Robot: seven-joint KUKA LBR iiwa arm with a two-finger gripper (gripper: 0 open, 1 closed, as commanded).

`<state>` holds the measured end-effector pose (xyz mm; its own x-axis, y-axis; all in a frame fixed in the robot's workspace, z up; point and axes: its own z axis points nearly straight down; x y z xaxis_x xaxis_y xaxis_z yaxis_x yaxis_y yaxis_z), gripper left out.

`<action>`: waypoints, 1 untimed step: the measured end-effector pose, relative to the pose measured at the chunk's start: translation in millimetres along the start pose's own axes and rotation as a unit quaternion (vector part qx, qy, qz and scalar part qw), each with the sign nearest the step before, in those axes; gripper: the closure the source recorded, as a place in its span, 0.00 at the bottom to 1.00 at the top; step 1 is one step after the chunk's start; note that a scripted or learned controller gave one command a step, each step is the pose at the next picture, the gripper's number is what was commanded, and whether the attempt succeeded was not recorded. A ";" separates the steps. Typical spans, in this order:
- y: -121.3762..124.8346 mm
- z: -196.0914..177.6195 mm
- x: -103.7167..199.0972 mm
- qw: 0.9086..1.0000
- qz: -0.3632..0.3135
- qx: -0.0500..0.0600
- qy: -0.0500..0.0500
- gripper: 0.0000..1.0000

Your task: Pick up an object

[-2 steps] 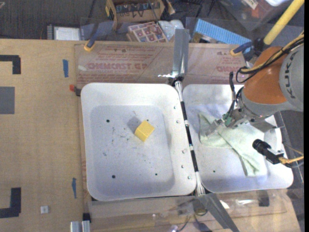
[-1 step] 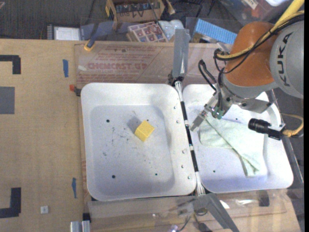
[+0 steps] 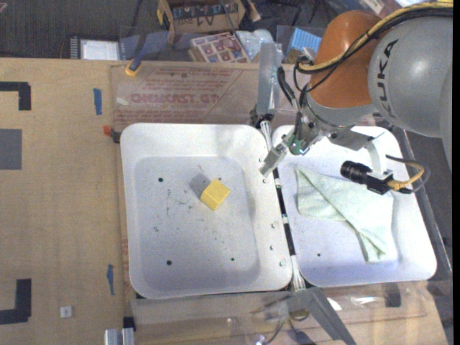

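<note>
Camera view: the gripper [image 3: 271,158] was positioned above the divide between the bins; its grip state could not be determined. A yellow block [image 3: 215,194] was located in the left bin [image 3: 144,264], a pale cloth [image 3: 338,210] in the right bin [image 3: 417,264].

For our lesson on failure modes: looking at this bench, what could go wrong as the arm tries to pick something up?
1. The gripper sits over the divide between the two shallow white bins, so coming down here might strike a rim.
2. The small yellow cube lies tilted on the left bin's floor; it could slip aside.
3. The pale green cloth in the right bin is limp and may bunch or drag.
</note>
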<state>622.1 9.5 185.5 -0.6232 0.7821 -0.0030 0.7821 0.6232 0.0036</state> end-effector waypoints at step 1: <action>21.2 21.5 46.2 0.996 0.094 0.001 -0.009 0.00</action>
<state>610.0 58.8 163.9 -0.4654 0.8849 -0.0200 0.8850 0.4656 0.0048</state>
